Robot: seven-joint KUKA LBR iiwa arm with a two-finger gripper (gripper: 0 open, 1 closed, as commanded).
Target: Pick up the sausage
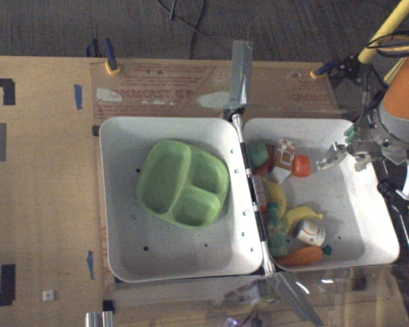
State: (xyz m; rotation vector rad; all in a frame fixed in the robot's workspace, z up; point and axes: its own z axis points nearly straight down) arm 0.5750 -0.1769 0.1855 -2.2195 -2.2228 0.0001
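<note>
Grey metal, the gripper (341,157) hangs over the right bin (368,251) near its far right corner. Nothing is visibly held in it, and whether it is open or closed cannot be told from this slant.

The sausage (260,191) is probably the dull red-brown length lying along the bin's left wall, hard against the divider. The banana (277,196) is just beside it and the carton (283,161) is near its far end.

It is likely a light, stiff, smooth plastic toy that could roll or squirt out of a pinch. The best hold looks to be across its middle, but the wall leaves little room on that side, so a grip may slip.
</note>
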